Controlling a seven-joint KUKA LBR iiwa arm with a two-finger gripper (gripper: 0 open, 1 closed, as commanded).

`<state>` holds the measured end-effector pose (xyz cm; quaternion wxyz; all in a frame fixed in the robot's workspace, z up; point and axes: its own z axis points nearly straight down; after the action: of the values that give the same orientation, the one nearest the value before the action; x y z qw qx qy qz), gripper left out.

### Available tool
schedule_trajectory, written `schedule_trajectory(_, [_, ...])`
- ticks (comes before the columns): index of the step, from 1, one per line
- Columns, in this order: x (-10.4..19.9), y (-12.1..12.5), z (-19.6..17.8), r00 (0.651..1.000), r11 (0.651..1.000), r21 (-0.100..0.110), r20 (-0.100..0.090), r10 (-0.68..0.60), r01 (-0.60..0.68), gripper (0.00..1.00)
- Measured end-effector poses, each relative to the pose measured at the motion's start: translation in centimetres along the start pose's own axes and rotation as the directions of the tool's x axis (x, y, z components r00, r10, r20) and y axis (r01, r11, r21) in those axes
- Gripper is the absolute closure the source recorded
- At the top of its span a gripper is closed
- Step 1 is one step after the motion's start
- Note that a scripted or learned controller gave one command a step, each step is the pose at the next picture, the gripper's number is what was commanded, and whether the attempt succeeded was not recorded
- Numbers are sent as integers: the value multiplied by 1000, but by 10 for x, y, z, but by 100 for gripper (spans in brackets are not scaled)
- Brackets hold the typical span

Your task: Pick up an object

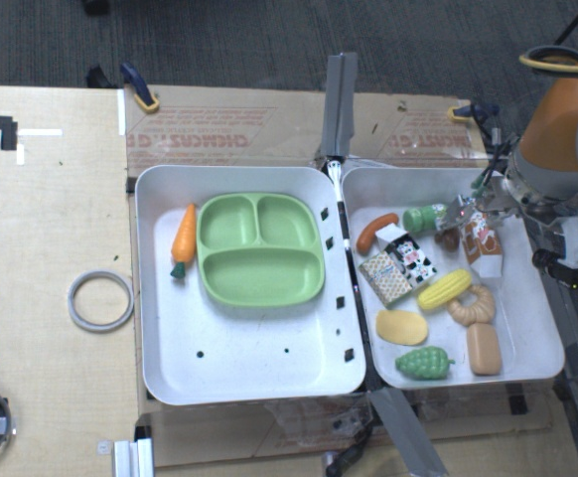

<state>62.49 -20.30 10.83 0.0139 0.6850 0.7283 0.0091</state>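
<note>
Right bin (552, 361) at the front holds the toy pile, arm (557, 127) over its far right corner, gripper (471, 210) low by the green bottle (426, 217), which lies just left, long axis left-right; fingers blurred, grip unreadable, small items under it hard to make out.

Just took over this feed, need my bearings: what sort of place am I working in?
Likely a robotics lab bench for pick tests, not a kitchen: two white bins clamped over cardboard, toy food such as a plastic corn cob and carrot, and a tape roll on the benchtop.
</note>
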Motion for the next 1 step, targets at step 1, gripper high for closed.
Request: schedule_trajectory(1, [-11, 7, 1, 997, 997, 10, -12, -82, 82, 0])
